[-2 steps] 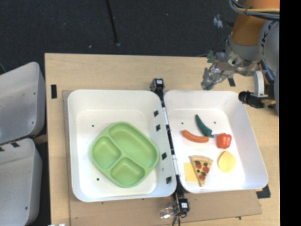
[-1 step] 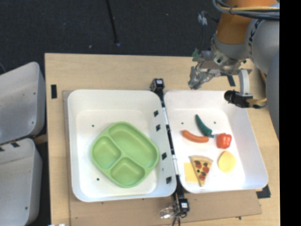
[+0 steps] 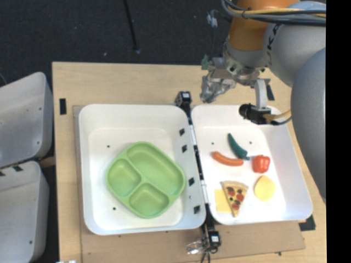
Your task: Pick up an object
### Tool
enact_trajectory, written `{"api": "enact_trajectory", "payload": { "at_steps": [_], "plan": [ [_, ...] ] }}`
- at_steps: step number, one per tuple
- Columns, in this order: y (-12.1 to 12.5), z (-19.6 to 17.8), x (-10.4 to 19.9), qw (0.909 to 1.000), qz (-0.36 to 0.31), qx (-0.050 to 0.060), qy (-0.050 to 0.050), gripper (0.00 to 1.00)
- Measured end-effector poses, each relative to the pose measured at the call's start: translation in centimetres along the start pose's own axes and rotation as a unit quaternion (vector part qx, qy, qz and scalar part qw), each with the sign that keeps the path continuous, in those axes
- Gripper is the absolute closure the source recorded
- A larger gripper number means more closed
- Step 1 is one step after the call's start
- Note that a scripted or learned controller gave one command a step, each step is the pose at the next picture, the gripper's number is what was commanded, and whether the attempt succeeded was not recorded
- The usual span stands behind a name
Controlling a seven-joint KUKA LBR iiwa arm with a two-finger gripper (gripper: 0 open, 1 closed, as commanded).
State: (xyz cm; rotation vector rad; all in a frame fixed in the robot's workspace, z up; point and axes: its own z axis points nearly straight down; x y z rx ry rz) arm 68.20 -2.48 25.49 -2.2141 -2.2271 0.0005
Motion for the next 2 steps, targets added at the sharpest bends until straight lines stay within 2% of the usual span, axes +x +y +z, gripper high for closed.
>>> {"api": "enact_trajectory", "payload": {
  "at_steps": [2],
  "plan": [
    [-1.2, 1.8, 8.9, 1.0, 0.0, 0.0, 0.0, 1.0]
  ]
}}
